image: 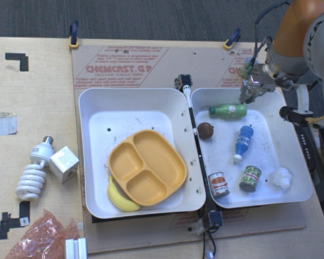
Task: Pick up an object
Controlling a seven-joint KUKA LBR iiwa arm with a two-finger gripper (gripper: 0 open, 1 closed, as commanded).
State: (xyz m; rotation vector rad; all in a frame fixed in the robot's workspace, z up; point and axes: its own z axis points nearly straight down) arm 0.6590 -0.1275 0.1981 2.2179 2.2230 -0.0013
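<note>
In the right bin (272, 144), at its far edge, your gripper (252, 89) hung just above the cap end of the green bottle (228, 110), which lay on its side along the back wall. From this slanted view you could not tell whether the gripper was open or closed, and nothing could be seen held in it, so I would judge the pick as not yet made. The bottle looked like the likeliest target simply because it was the nearest thing under the wrist. Lying flat and round, it would probably have rolled if squeezed off-centre, and the wall close behind it left little room on that side. The other candidates sat apart from one another on the same bin's floor: a brown round object (205, 130) near the divider, a blue bottle (243, 142) lying at a slant in the middle, a red can (218, 184) and a green can (250, 178) toward the near edge, and a white crumpled lump (281, 178) in the near right corner. That spacing would have given you clear approaches to most of them. In the left bin (129, 104), an orange divided tray (147, 167) lay partly over a banana (120, 197), well away from the arm's reach at that moment.
</note>
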